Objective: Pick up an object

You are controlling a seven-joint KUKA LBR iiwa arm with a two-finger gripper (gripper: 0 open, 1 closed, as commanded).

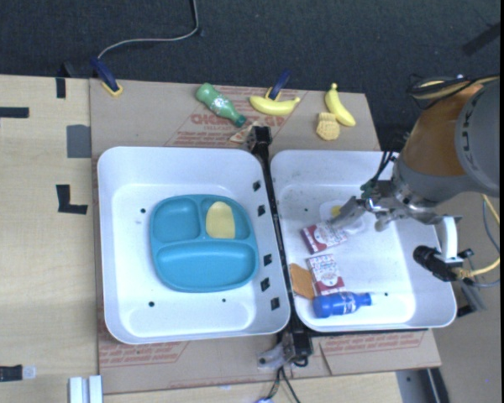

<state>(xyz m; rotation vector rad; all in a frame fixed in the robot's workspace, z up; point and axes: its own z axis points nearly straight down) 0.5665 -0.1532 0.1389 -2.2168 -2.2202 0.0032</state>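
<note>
The gripper (350,216) hung low in the right bin (403,309) just above the flat red-and-white packet (323,238), and whether it was open or shut I could not tell. A good pick, I judged, meant settling squarely over that thin, slippery packet, well clear of the round blue bottle (343,304) and orange piece (301,281); the left bin (118,225) held a smooth blue divided plate (203,243)

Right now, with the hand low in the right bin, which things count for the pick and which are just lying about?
For the pick, in the right white bin:
- hand
- two red-and-white packets
- blue plastic bottle
- orange flat piece

Lying about:
- blue divided plate with a yellow piece, left bin
- green bottle and two yellow bananas on the cardboard beyond the bins
</note>
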